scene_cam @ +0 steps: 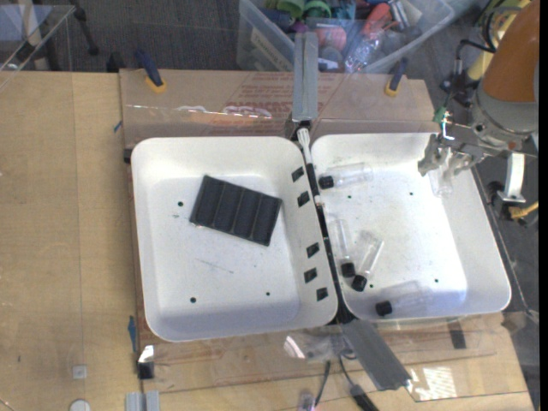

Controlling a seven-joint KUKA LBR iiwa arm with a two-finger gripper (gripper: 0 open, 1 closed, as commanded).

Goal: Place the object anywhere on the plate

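Currently hovering over right bin's [479,229] far right corner: hand [445,163], gripping a clear vial [442,178]. Lying flat in left bin [154,229]: dark ribbed plate [235,210].

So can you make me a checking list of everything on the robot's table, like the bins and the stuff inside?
Surface: wooden bench bearing left bin and right bin, both white.
Job's things: dark ribbed plate lies flat in the left bin; clear tubes with black caps lie scattered in the right bin.
Clutter: clear tub of coloured bits behind the bins.
Grippers: gripper over the right bin's far right corner.
Cables: black cables near the arm.
Surroundings: clamps on the back board.
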